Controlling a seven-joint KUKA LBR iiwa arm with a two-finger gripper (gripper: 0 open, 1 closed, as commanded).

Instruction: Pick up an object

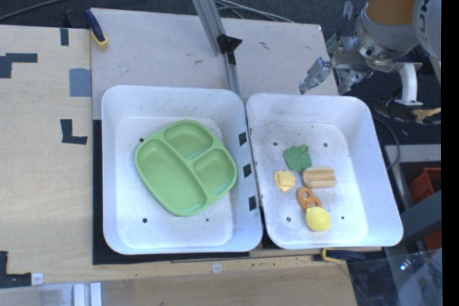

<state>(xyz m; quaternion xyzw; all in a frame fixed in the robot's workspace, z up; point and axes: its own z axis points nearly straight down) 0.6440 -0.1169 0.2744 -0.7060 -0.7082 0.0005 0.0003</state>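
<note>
My end effector (326, 77) hangs above the right bin's (373, 154) far rim, fingers spread, pinching nothing; the hot dog (319, 178) lies beside the green leaf (297, 156).

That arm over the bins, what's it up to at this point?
Nothing has been picked up yet. The gripper hangs above the far rim of the right bin. Five small toy foods lie in that bin: a green leaf, a hot dog, a yellow piece, a pretzel and a lemon. The left bin holds a green divided plate.
</note>
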